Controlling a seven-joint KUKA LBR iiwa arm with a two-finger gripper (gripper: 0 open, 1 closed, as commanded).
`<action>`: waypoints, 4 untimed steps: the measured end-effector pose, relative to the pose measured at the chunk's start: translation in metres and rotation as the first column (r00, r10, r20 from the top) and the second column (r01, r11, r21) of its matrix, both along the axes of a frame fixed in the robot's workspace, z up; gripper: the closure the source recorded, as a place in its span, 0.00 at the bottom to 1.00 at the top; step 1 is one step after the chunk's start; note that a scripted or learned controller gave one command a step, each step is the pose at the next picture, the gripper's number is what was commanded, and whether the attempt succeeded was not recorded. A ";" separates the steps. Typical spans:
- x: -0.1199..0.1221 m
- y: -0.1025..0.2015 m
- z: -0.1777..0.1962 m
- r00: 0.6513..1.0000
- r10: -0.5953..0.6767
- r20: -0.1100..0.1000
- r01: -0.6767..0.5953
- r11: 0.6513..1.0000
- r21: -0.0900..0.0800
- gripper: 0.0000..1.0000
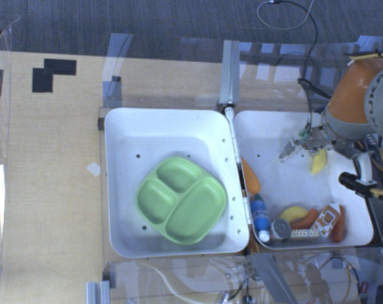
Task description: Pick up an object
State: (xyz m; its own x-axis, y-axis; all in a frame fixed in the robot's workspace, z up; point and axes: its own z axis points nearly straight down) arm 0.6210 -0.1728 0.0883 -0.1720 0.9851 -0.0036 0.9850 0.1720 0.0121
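Note:
My gripper (297,144) hangs over the upper middle of the right bin (273,128), its fingers (287,152) spread open and pointing left, with only white bin floor between them. Just to their right, partly under the wrist, lies a small yellow banana-like piece (318,162). Along the bin's front wall sit a blue bottle (259,211), a yellow lemon-like piece (294,213), a red sausage-like piece (306,219) and a small printed box (326,219). An orange carrot-like piece (251,178) leans on the left wall.
The left bin (125,170) holds a green divided plate (182,199), lying flat. A metal divider (228,75) runs between the bins at the back. Cables and black arm hardware (362,185) crowd the right bin's right side.

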 end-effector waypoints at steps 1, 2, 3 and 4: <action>0.003 0.002 0.010 1.000 0.002 0.004 -0.002 1.000 0.002 1.00; 0.050 0.046 0.119 1.000 -0.031 -0.006 0.031 1.000 0.000 1.00; 0.050 0.046 0.119 1.000 -0.031 -0.007 0.031 1.000 0.000 0.00; 0.044 0.090 0.132 0.977 0.212 -0.009 -0.212 0.977 0.000 0.00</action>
